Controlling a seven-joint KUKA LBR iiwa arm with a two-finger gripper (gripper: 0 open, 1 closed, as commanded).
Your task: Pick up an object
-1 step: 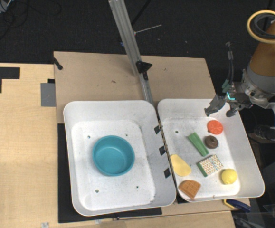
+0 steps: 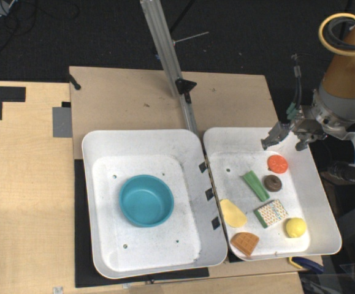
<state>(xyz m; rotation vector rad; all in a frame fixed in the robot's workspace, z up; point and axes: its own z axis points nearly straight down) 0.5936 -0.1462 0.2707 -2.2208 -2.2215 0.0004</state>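
Tool (image 2: 286, 136) hovers over far edge of right bin (image 2: 324, 219), fingers spread wide, nothing between them. Objects lie apart below it in that bin — orange-red disc (image 2: 278, 163) nearest, then brown ring (image 2: 273, 183), green stick (image 2: 255, 185), patterned block (image 2: 270, 212), yellow ball (image 2: 295, 227), pale yellow piece (image 2: 232, 213), waffle-like wedge (image 2: 245, 243). Left bin (image 2: 97, 164) holds teal bowl (image 2: 146, 200).

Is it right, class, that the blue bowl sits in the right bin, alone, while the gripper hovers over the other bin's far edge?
No. The camera view shows the blue bowl alone in the left bin; the gripper hovers over the right bin's far edge.
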